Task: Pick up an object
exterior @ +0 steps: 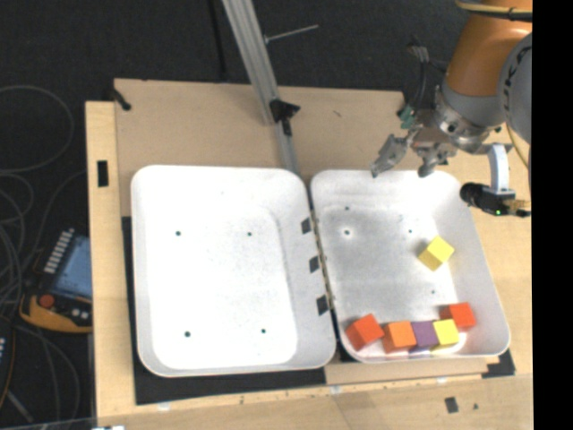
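Observation:
My gripper (407,163) hangs over the far rim of the right bin (376,249), its two fingers spread apart and open with nothing between them. A yellow block (436,253) lies alone in the right part of that bin, well below the gripper. Along the near wall sit several blocks: a red-orange block (363,331), an orange block (400,335), a purple block (423,338), a second yellow block (446,332) and a red block (462,314).
The left bin (219,267) sits beside the right one, joined by dark clips at the seam. A slanted metal rail (255,56) rises behind the bins. Cables and a handheld pendant (63,280) lie off the bench at the left.

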You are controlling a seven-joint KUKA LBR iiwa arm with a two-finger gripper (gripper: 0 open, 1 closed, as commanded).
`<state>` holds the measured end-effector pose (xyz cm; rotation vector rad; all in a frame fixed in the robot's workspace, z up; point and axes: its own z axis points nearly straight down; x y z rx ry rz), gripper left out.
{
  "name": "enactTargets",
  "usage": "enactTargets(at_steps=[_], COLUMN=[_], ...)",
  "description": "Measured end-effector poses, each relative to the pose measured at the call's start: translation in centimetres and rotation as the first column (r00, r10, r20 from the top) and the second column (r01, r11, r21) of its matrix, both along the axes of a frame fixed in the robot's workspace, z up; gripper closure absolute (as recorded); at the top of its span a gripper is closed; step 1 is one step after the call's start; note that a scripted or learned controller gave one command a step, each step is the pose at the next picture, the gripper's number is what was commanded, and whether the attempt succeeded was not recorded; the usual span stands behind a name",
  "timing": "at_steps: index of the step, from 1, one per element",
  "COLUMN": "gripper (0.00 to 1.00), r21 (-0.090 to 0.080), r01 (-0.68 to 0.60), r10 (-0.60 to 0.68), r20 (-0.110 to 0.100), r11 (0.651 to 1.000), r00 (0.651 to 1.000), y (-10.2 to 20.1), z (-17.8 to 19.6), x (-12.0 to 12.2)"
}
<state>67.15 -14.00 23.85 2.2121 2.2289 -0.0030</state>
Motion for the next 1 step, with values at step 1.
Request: enactTargets(at_steps=[1], gripper=[0.00], r21=[-0.001], r01=[0.012], r10=[-0.012], r20=[0.001], r11=[1.000], r00=[1.000], y=[-3.60], z=[1.24], x=[-6.44])
